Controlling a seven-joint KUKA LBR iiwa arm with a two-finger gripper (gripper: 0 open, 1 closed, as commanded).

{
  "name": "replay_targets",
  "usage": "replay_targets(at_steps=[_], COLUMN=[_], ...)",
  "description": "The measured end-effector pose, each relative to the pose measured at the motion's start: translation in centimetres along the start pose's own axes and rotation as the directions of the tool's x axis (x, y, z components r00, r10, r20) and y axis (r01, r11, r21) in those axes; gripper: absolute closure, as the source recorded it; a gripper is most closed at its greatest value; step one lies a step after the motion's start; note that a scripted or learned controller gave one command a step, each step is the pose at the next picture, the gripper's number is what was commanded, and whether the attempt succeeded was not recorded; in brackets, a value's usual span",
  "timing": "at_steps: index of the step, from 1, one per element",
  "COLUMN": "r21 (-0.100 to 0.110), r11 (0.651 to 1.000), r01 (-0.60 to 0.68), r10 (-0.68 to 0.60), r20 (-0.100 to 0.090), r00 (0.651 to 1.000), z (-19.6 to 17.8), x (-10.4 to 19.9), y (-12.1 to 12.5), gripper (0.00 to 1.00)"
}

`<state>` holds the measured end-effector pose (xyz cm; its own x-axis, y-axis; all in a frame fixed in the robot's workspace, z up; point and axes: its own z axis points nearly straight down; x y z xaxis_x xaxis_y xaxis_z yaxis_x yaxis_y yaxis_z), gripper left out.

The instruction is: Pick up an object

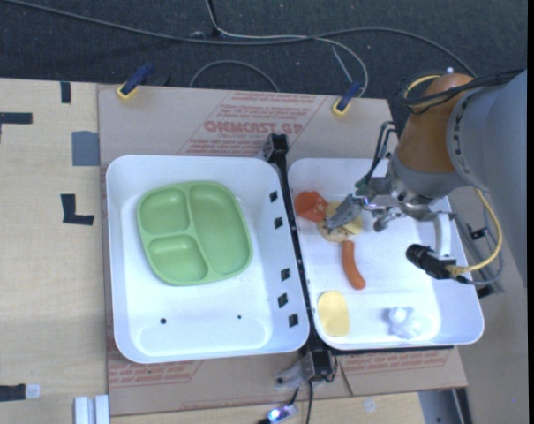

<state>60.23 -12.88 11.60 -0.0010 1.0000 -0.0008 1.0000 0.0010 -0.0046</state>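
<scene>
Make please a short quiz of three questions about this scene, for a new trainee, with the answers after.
1. True or false: the green divided plate lies in the left bin.
2. Which item lies nearest the front edge of the right bin? A) red piece B) orange sausage C) yellow piece
3. Fill in: the end effector hovers over the ______ bin, near a small yellowish item.

Key: 1 true; 2 C; 3 right.
</scene>
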Motion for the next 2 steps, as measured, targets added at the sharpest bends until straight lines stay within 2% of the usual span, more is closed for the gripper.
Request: replay_targets(at_steps=[1, 2], r21=[-0.003, -0.007], r11=[1.0, 1.0], r01=[0.001, 0.002], r10=[-0.001, -0.002], r20=[0.001, 0.001], r00=[1.0, 1.0], z=[3.3, 2.0], x=[0.1, 0.1], y=[0.0, 0.1], gripper=[0.0, 1.0])
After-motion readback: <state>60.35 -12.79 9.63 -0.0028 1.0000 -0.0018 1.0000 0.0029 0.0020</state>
